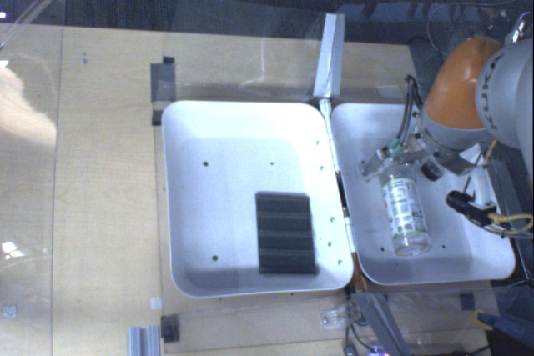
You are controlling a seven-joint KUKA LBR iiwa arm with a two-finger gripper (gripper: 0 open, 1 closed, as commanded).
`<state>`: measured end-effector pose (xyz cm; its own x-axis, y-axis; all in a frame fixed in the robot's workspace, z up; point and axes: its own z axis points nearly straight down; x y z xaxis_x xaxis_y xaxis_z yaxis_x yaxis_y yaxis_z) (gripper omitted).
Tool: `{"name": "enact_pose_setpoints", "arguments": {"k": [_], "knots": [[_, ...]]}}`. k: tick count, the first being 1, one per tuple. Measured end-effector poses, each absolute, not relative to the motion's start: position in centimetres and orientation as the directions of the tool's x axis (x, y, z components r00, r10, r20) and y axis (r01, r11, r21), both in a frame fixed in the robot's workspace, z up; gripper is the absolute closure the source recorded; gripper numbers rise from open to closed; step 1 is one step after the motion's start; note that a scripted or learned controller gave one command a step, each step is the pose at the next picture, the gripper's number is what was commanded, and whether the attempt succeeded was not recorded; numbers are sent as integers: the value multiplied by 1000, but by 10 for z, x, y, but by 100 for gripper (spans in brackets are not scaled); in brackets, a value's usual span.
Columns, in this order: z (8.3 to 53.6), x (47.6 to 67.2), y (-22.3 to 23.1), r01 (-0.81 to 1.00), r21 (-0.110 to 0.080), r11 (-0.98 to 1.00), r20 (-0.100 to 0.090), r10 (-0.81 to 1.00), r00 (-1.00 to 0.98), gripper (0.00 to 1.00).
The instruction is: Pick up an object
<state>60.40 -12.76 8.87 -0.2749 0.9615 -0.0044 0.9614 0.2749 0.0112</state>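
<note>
While a ridged black block [285, 233] lies in the left bin [200, 129], the gripper [399, 156] (finger state unclear) meets the right bin's [492, 258] clear bottle [405, 214]

We have 1 fixed camera, set above the bench [100, 179] and looking down at a slant. It stands far enough back to take in both white bins: the left bin [250, 117] sits mid-frame, the right bin [492, 258] just beside it. The arm [480, 83] enters beyond the right bin.
</note>
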Motion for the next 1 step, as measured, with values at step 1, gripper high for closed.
{"name": "enact_pose_setpoints", "arguments": {"k": [1], "knots": [[88,652,-105,942,9,334,-3,942,-334,0]]}}
